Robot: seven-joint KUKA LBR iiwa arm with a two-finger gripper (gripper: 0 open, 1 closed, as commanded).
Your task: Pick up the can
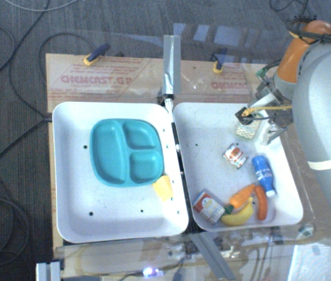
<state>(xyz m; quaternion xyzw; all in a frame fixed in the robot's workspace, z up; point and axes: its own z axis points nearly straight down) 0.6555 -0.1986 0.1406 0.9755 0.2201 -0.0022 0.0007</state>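
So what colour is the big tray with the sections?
Teal, a blue-green, tray in the left bin, camera view.

**Where everything sits**

Left bin (71, 215) has the divided tray (127, 151), with a small block (163, 187) at its lower right. Right bin (203, 127): can (235, 156) mid-frame, bottle (263, 175) right of it, banana (239, 215) and carton (208, 207) along the bottom.

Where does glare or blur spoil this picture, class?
In the camera view, glare streaks the clear panel above the right bin; the arm is soft and washed out; the can is small, its label unreadable.
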